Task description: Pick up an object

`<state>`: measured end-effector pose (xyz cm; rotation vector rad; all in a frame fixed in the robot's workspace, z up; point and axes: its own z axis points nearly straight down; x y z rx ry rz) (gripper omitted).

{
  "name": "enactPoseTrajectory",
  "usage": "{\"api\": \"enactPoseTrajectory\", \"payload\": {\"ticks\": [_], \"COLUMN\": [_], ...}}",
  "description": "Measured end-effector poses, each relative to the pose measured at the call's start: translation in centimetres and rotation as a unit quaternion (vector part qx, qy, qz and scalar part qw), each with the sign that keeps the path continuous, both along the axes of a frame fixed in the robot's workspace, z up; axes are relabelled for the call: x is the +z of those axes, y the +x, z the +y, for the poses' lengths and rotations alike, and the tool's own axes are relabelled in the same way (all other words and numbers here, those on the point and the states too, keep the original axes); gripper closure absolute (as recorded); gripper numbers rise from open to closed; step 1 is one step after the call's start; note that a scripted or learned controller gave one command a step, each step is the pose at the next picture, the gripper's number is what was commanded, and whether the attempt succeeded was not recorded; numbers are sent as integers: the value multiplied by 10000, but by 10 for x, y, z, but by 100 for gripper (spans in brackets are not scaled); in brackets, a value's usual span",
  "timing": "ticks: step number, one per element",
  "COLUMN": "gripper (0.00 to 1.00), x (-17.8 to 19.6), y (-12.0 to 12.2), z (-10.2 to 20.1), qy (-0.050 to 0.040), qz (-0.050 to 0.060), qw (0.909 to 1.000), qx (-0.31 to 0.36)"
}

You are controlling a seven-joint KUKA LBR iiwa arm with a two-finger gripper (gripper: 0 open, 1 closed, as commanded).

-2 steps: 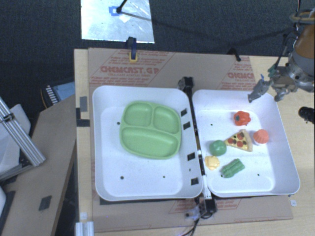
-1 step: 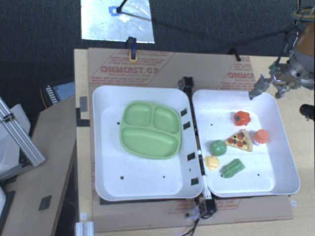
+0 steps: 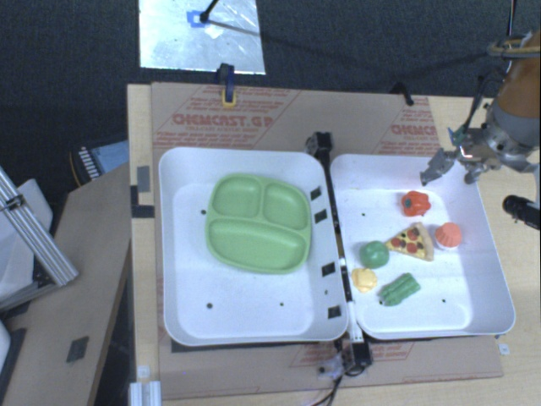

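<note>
- Hanging above the far right corner of the right bin (image 3: 486, 252), the arm (image 3: 516, 112) is the biggest worry: a descent this close to the rim could clip the bin wall before it reaches any toy.
- The left bin (image 3: 182, 244) bears a green divided plate (image 3: 258, 224), well apart from the claw and likely out of play.
- The gripper (image 3: 456, 166) has its two fingers spread open with nothing between them; it hovers just beyond the red tomato (image 3: 415, 202), so a straight drop may miss.
- The pizza slice (image 3: 412, 241) lies flat and thin, so fingers may slide over it.
- The green pickle (image 3: 398, 289) lies just beside the yellow piece (image 3: 364, 279), so one may be nudged.
- The green ball (image 3: 374, 254) touches the pizza slice and would probably roll away.
- The pink cupcake (image 3: 449, 235) sits near the right wall, leaving little finger room.
</note>
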<state>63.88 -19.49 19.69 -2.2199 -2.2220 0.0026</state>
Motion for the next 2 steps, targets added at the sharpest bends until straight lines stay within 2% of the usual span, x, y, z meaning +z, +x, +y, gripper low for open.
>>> {"api": "enactPoseTrajectory", "payload": {"ticks": [1, 2], "gripper": [0, 0], "x": [-47, -109], "y": [-3, -3], "z": [9, 13], "qy": [6, 7], "qz": [-2, 5], "qw": [10000, 10000], "qx": [14, 20]}}
